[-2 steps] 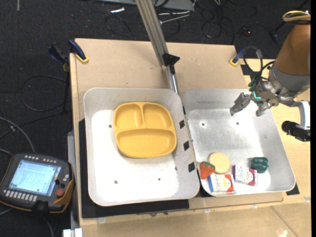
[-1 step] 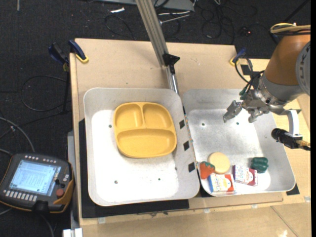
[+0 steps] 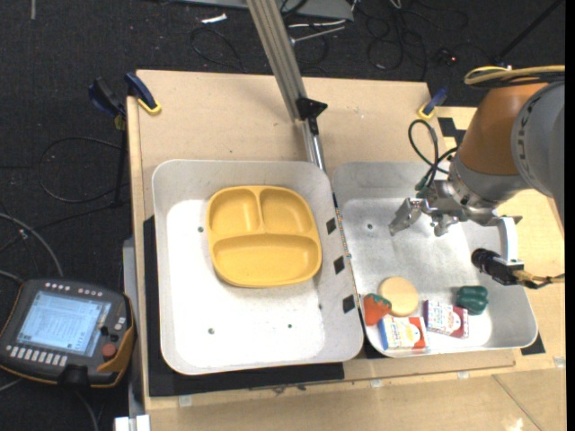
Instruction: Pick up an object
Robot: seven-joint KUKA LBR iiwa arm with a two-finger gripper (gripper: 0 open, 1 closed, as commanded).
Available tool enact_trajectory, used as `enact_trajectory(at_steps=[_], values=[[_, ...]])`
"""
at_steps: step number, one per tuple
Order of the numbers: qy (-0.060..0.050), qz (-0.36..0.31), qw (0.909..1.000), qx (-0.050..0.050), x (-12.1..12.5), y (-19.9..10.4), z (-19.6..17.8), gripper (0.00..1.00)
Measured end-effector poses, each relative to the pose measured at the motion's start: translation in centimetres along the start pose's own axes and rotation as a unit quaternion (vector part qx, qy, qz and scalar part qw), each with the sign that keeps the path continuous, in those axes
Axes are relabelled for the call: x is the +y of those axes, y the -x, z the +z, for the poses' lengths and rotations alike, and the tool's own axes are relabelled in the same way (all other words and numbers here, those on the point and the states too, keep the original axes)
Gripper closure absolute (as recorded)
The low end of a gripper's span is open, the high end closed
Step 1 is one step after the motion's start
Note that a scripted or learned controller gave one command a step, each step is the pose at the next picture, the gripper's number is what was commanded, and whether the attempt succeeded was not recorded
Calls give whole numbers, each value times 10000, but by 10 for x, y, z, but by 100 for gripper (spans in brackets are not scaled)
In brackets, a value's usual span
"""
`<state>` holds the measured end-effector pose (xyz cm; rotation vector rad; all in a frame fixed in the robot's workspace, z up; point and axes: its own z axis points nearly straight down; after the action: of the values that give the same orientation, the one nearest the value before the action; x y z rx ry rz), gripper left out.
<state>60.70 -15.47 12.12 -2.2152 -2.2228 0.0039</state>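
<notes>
The gripper (image 3: pixel 422 215) hangs over bare floor in the right bin (image 3: pixel 377 241), fingers spread with nothing between them, so the pick looks not yet begun. The candidates cluster along that bin's near edge: a tan disc (image 3: pixel 399 294), two small cartons (image 3: pixel 422 328), and a green piece (image 3: pixel 472 298). The carton labels are too small to read.

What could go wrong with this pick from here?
The gripper hangs over bare floor in the right bin, so closing here would likely catch nothing. The objects crowd the near edge: the round tan piece touches the red toy and small carton, so a descent could nudge neighbours.
</notes>
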Motion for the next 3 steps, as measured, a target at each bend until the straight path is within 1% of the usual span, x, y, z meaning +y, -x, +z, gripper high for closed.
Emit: enact_trajectory(at_steps=[1,2,3], values=[[6,13,10000,-4,0,0,28,0],[27,13,10000,-8,1,0,16,100],[50,6,10000,-10,8,2,-29,100]])
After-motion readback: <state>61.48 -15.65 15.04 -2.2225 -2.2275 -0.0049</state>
